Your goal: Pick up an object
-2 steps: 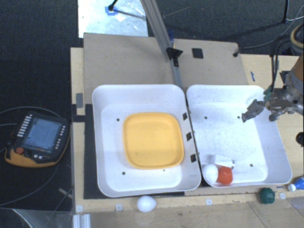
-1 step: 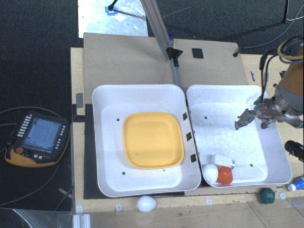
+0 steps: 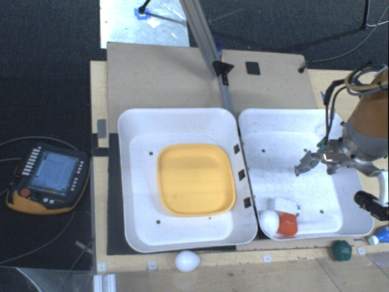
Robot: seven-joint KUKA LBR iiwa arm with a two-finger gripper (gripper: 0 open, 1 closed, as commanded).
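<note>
A square yellow plate (image 3: 196, 179) lies in the left bin (image 3: 137, 139). In the near left corner of the right bin (image 3: 285, 132) sit a white egg-shaped object (image 3: 268, 221), an orange-red object (image 3: 287, 224) and a small white block (image 3: 284, 205). My gripper (image 3: 317, 164) hangs over the right side of the right bin, above and to the right of those objects. It is open, with one grey finger (image 3: 303, 163) pointing left and only bare bin floor between the two fingers.
A white egg (image 3: 187, 260) lies on the bench in front of the left bin. A green ball (image 3: 341, 250) and a blue item (image 3: 380, 236) rest near the right bin's front corner. A teach pendant (image 3: 46, 176) lies on the floor at left.
</note>
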